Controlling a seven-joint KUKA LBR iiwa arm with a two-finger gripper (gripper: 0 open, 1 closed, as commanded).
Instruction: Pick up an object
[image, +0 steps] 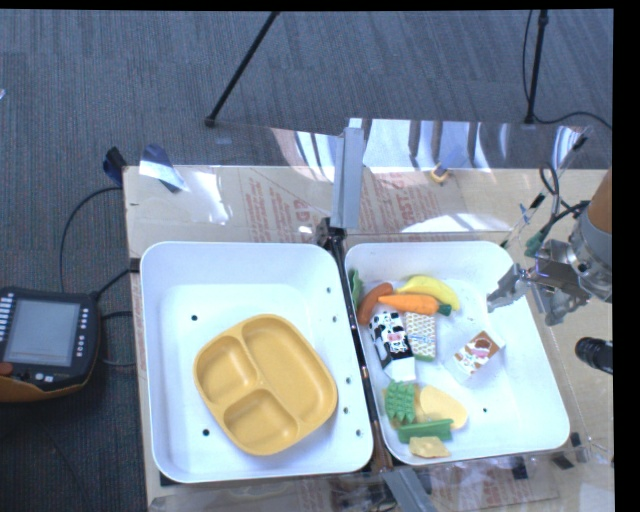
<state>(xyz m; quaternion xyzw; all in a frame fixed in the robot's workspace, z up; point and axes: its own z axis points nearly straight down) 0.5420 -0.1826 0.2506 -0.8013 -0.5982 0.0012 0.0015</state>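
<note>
The right bin holds several toy foods: an orange carrot, a yellow banana, a cow-patterned milk carton, a green-patterned box, a small white-and-red carton, a green ridged piece and a pale yellow slice. My gripper hangs over the bin's upper right part, above and to the right of the small carton. It is open, with nothing between its fingers.
The left bin carries a yellow divided plate. A handheld control pendant lies on the floor at the left. A metal post stands behind the seam between the bins. Cables hang near the arm at the right.
</note>
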